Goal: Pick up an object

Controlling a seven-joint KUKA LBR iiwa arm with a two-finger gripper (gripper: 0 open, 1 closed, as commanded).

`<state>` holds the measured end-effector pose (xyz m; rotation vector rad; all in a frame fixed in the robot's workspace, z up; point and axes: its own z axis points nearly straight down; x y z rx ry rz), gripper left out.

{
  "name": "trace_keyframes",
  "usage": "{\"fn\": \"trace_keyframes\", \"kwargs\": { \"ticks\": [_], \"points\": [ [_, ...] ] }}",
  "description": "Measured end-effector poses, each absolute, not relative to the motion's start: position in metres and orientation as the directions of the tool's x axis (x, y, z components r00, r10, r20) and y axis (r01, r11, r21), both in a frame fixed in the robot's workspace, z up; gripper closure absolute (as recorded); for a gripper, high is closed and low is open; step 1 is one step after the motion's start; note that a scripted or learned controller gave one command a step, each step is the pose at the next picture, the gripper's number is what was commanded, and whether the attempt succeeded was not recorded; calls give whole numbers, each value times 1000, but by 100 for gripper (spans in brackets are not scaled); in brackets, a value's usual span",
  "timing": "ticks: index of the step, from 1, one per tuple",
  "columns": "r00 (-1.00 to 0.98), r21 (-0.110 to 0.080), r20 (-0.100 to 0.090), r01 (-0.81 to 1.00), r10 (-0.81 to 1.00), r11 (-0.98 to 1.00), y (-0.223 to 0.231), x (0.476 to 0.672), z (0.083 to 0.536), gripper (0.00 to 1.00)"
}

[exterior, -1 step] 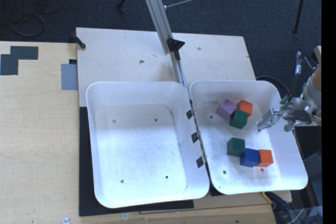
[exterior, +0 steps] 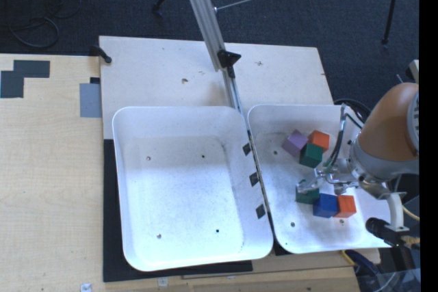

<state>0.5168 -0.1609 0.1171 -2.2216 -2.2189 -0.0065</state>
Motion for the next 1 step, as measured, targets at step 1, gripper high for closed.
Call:
{"fn": "trace_keyframes", "kwargs": {
  "ticks": [1],
  "points": [
    [-4, 4, -1, 1000, 1000, 4, -116, 560, 91, 0]
  ]
}}
